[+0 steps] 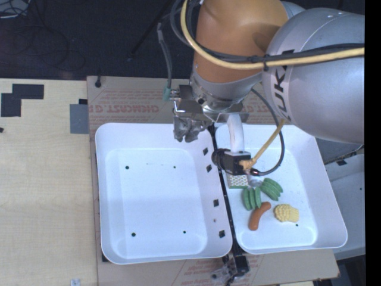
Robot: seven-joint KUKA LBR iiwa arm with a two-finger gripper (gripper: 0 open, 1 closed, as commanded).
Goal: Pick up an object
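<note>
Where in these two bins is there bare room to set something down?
The left bin is bare wall to wall, with the gripper over its far right corner. In the right bin, the right-hand strip beyond the corn is free. Crowded: its left middle, where green pods, sausage and corn cluster.

Dark letters of the maker's name are printed on the grey arm (321, 70), at two o'clock in the view; only "UK" can be read. Red lettering is printed upside down on the cardboard sheet (137, 100), at twelve o'clock from the left bin (155, 195); it cannot be made out.
</note>
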